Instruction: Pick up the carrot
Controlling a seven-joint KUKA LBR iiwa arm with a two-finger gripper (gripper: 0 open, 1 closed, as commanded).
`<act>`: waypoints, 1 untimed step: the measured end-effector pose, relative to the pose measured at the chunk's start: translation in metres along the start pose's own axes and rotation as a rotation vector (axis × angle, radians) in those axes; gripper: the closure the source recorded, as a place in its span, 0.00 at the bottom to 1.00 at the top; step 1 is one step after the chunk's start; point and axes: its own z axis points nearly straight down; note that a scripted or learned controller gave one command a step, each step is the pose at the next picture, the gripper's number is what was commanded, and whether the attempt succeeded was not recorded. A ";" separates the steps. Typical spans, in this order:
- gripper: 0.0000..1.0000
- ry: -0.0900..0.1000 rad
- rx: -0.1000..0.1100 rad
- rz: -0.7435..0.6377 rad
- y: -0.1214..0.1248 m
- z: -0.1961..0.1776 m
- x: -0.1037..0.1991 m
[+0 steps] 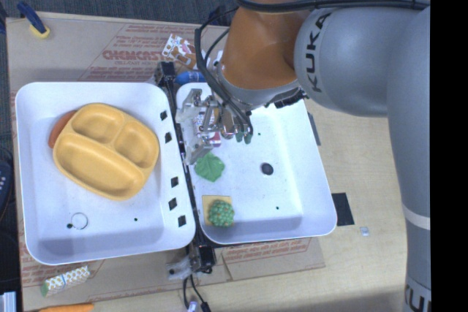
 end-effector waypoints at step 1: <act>0.00 0.005 -0.001 -0.344 0.030 0.000 0.046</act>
